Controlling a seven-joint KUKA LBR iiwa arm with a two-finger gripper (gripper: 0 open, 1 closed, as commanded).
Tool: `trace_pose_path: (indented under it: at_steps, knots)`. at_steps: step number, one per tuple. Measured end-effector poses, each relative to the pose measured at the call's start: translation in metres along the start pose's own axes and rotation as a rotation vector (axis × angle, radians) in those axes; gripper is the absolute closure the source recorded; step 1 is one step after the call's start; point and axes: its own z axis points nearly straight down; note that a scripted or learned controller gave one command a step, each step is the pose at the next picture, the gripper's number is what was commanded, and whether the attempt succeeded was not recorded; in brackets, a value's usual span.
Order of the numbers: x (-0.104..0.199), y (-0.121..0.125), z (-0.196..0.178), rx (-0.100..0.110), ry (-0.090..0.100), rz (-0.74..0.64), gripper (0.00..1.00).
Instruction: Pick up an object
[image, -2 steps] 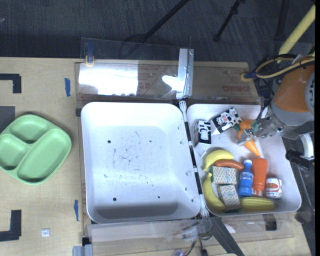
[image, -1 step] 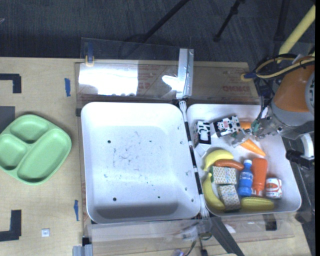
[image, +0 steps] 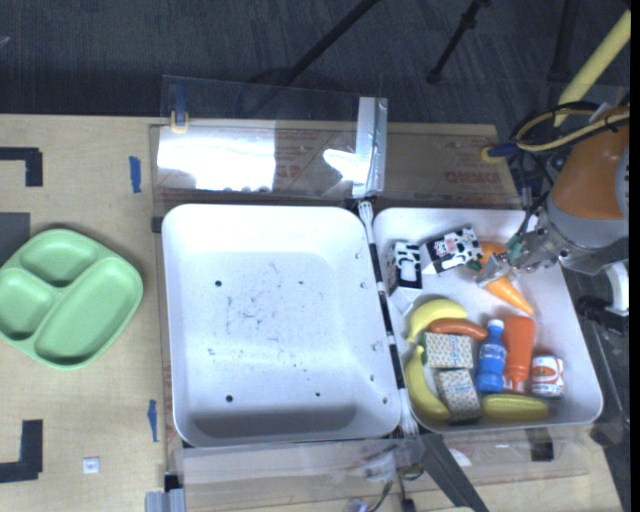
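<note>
**A:** Carrot (image: 510, 293), the small orange cone, is my pick. It lies in the right bin (image: 585, 330), just below my pincer (image: 520, 252) and nearly touching it.

**B:** Is your pincer spread or pressed together?

**A:** I cannot tell; the tip is a blur of grey metal and cable over the bin's upper edge.

**B:** How will it handle?

**A:** I judge it a light, stiff plastic toy, smooth and tapered, so it may squirt out toward its point. I would take it across the thick end.

**B:** And its neighbours?

**A:** Beside my pincer, away from my arm, sits a cow-patterned carton (image: 452, 250), boxy and printed. Further below lie a glossy orange bottle (image: 518, 350), a blue bottle (image: 491, 357), curved yellow bananas (image: 432, 318) and a rounded can (image: 546, 375), packed close. Well beyond them, the left bin (image: 270, 320) shows scuffed white plastic, and a green divided plate (image: 68, 297) rests on the table (image: 80, 200).
</note>
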Motion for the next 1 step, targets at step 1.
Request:
trace_pose_path:
  at_steps: [1]
  knots:
    - [0.0747, 0.024, -0.1112, 0.01, 0.004, 0.126, 1.0]
